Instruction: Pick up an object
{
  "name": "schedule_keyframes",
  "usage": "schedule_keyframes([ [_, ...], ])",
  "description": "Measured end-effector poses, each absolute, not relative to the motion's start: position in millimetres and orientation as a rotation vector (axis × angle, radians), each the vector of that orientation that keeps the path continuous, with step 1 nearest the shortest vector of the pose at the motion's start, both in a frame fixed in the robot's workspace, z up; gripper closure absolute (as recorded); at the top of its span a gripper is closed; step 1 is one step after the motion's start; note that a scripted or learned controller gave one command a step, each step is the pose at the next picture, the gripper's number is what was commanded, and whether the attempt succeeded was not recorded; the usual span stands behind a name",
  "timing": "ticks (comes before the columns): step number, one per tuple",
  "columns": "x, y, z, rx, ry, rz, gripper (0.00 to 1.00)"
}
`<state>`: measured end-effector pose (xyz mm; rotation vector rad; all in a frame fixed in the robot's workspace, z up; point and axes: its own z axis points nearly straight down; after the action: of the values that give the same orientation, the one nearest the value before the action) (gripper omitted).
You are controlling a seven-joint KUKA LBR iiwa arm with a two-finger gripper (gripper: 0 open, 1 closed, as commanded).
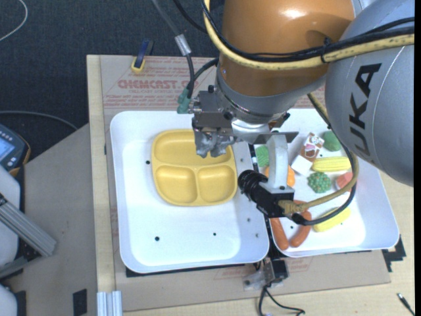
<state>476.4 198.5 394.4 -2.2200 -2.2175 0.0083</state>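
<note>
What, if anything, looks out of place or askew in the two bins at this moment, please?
Nothing looks spilled or damaged. The yellow divided tray lies flat in the left bin, slightly turned against its walls. The toy foods, such as the corn and broccoli, lie heaped in the right bin.

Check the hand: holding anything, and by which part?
Cannot tell. The hand sits over the yellow tray's upper right edge; no object visibly held.
</note>
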Motion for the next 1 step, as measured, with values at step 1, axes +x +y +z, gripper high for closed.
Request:
schedule_keyframes([
  [1,477.9,225.5,315.9,-2.216,-2.221,0.014,1.0],
])
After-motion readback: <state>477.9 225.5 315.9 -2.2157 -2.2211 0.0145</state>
